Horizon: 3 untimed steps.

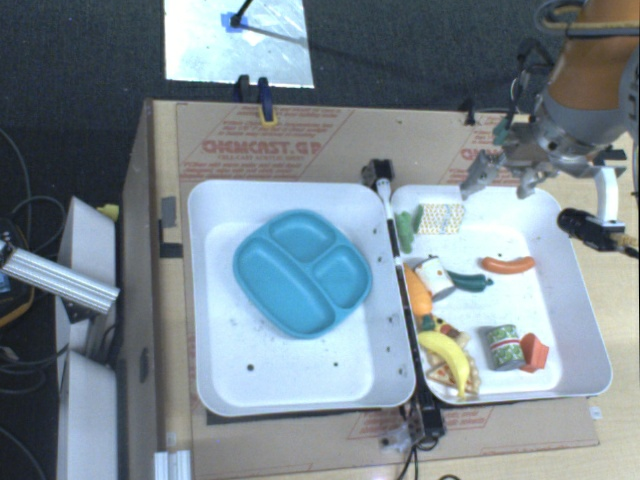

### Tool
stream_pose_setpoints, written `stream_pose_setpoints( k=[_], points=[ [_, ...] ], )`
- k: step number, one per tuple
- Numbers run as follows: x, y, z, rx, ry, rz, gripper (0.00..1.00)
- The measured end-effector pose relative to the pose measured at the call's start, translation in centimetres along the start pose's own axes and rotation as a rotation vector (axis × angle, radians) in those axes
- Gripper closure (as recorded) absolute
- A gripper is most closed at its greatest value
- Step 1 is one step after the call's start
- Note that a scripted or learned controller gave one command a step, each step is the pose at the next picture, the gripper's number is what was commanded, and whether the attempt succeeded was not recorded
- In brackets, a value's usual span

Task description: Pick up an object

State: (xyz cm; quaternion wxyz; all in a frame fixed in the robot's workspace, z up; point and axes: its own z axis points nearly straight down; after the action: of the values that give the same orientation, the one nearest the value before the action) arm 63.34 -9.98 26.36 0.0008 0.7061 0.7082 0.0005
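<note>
My gripper (502, 180) hangs above the far edge of the right bin (585, 298), its two fingers spread apart with nothing between them. Below it in that bin lie a patterned packet (440, 219), a green piece (404, 229), an orange sausage (507, 264), a dark green pepper (468, 281), a white block (433, 269), a carrot (417, 290), a banana (447, 356), a green can (503, 347) and a small red piece (535, 353).
The left bin (230, 368) holds a blue divided plate (301, 271). A black clamp (381, 175) sits at the far end of the seam between the bins. Cardboard (300, 138) lies under both bins. A metal bar (55, 276) lies at the left.
</note>
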Motion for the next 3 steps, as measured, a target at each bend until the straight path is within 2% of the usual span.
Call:
stream_pose_setpoints(
  k=[1, 2, 3],
  points=[
    [-2.9, -4.2, 11.3, 0.003, 0.0, 0.002, 0.0],
    [-3.1, -4.3, 16.1, -0.002, -0.001, 0.002, 0.0],
    [-1.0, -6.3, 17.8, -0.005, -0.007, 0.005, 0.0]
  ],
)
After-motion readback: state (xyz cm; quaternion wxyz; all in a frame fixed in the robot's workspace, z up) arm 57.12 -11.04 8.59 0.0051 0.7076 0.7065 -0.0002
